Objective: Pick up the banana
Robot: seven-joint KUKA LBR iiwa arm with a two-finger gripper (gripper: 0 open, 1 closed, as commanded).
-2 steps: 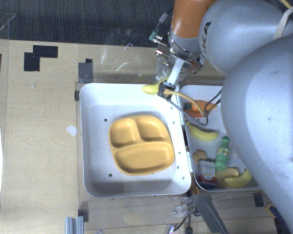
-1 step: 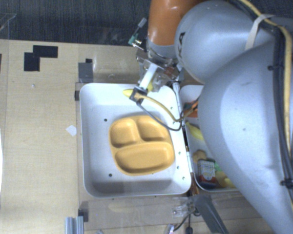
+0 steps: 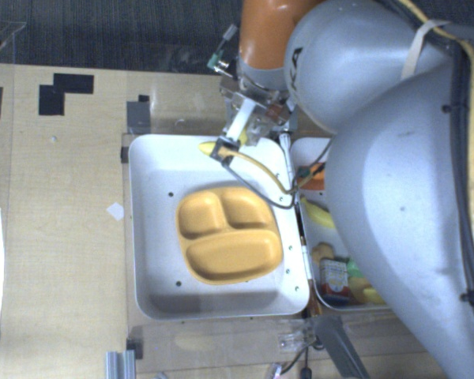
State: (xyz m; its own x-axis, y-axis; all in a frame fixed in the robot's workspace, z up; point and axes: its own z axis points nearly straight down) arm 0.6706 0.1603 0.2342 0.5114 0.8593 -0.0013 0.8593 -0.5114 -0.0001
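Bench (image 3: pixel 55 235) on the far left is bare wood w/ a few black marks, nothing task-related there.

Left bin (image 3: pixel 154 235): a yellow divided plate (image 3: pixel 229 234) sits about centre, flat, apart from the walls.

At 12 o'clock in that bin, close to the back wall, a small yellow sliver pokes out. Prob. the banana (image 3: pixel 208 147), tho most of it is hidden under the robot's hardware, so shape & lie can't be read. It's well clear of the plate, at about 12 o'clock from it.

Gripper (image 3: pixel 245 133) is low over that same spot, just at 3 o'clock of the sliver, close or touching. Can't tell if it's spread or pinched, & can't tell if anything is betw. it.

Right bin (image 3: pixel 306 152), mostly covered by the arm (image 3: pixel 395 172), holds misc. small items, incl. a jar (image 3: pixel 332 276) toward 6 o'clock.

Progress, my est.: approach looks done, gripper is at the target. Grasp not confirmed. Lift not done, since the sliver looks to be down at bin-floor level. Left to do: secure hold, raise clear of the bin wall.
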